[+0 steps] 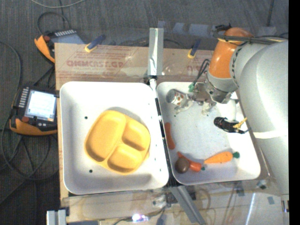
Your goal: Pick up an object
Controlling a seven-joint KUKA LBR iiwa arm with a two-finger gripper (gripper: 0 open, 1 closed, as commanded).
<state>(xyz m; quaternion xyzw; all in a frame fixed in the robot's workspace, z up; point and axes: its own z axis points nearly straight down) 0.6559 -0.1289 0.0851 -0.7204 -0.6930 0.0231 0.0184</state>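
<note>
White left bin [70,172] holds one yellow three-compartment tray [118,140]. Right bin [248,172] holds a silvery item [175,97] at the back left, an orange stick [168,136] along the left wall, and a brown ball [182,165] and a carrot [218,159] at the front. Hand [196,101] hangs over the back of the right bin, just beside the silvery item; whether it is open or closed cannot be told. Cardboard [93,62] behind the bins carries red print, roughly "CHEMCAST".
</note>
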